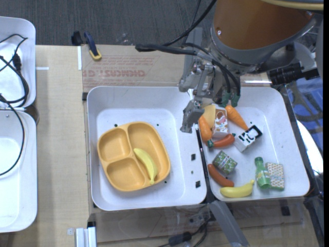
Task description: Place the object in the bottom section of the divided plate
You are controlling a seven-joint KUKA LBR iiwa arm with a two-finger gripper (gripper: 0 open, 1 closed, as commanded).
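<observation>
item: my gripper (191,118). grey metal, angular, hanging over the inner edge of the left bin (97,148), near the wall it shared with the right bin (298,153). i could not tell how my fingers stood, and nothing showed between them.

item: plate (115,148). smooth orange plastic, a rounded square with three wells, lying tilted in the left bin.

item: banana (146,163). yellow, smooth, gently curved. it lay on the plate along its right side; its long axis ran from upper left to lower right, the lower tip at the plate's rim. which well it counted as, i could not tell.

item: second banana (237,190). same yellow plastic look, lying nearly flat along the near wall of the right bin, tips curling up.

item: carrot (236,117). orange, tapered, slanting down to the right.

item: sausages (220,176). red-orange, glossy, rod-shaped; one above the green box (224,162), one below.

item: white block (248,137). boxy, black marks on its top.

item: green bottle (262,174). small, lying beside a checkered packet (276,175).

item: bins. shallow white plastic, rounded corners, on a bench (56,138) of pale wood.
</observation>
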